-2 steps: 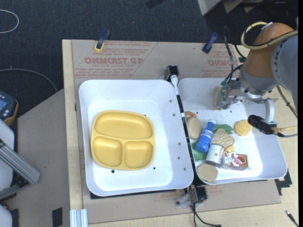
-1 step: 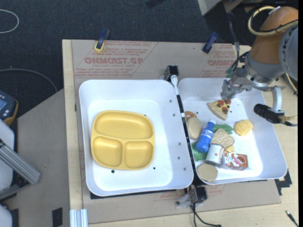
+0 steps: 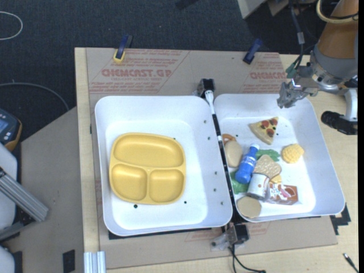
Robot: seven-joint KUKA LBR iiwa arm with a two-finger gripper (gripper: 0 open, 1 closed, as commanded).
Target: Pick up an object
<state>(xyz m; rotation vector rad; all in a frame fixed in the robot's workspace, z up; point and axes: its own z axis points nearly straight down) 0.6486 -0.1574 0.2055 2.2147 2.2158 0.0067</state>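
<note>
Several small toy foods are crowded in the right bin (image 3: pixel 318 131): a pizza slice (image 3: pixel 265 128), a corn piece (image 3: pixel 292 152), a blue bottle (image 3: pixel 247 164), a can (image 3: pixel 258 185). The gripper (image 3: pixel 286 97) is seen above that bin's far edge, nothing carried; how far it is parted cannot be told. Trouble is likely from the clutter, since two touching items could be nudged or pinched together. A yellow divided tray (image 3: pixel 148 167) is seen in the left bin (image 3: pixel 108 118). Both bins are borne by a board (image 3: pixel 170 67) over dark floor.
</note>
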